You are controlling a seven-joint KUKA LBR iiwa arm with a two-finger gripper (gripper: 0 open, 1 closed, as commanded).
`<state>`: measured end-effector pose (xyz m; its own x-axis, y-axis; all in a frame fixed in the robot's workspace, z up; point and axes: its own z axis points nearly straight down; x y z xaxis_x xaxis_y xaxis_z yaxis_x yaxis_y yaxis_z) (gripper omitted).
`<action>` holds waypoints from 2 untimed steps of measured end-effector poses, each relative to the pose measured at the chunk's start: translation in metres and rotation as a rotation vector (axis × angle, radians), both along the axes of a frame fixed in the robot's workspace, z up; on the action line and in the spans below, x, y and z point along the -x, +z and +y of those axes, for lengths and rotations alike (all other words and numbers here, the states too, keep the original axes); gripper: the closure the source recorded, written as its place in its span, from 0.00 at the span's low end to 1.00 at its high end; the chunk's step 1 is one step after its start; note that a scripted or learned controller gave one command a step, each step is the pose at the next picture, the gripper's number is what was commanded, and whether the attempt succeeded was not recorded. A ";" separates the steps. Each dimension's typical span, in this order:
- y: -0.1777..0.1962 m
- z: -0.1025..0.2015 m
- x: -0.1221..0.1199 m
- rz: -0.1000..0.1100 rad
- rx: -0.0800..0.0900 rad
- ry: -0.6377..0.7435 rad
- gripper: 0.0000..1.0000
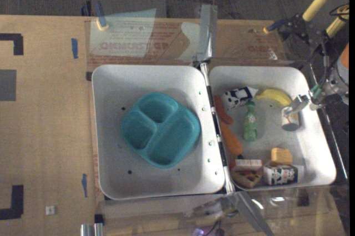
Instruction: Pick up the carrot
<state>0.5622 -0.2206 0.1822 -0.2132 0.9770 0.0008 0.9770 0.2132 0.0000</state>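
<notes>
Still Short of the Carrot: Gripper Waits at the Far Side of the Bin

Right now the work sits at the approach step. The carrot [231, 139] lies in the right bin [319, 143], hard against that bin's left wall at about nine o'clock from its middle, its length running from eleven toward five. Just above it, toward eleven o'clock, rests a shorter reddish sausage-like piece [223, 110] that could be mistaken for it. A green bottle [250, 123] stands just beside the carrot at three o'clock, and a small snack tray [248, 172] lies near its lower end at five o'clock.

The gripper [293, 113] hangs near the bin's right side, at roughly three o'clock from the carrot and well apart from it, with the banana [274, 96] close by at ten o'clock. Whether its jaws are spread or pressed together I cannot tell; nothing is seen between them.

Next, I judge, the arm must travel toward nine o'clock across the bin, clear the bottle, line up across the carrot's width and descend. The wall alongside leaves little room for one finger.
</notes>
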 end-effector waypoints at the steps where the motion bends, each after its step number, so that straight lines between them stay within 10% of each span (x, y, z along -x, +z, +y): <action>1: -0.086 0.000 0.061 -0.005 0.002 0.226 0.00; 2: -0.093 0.053 0.079 -0.014 0.004 -0.263 0.00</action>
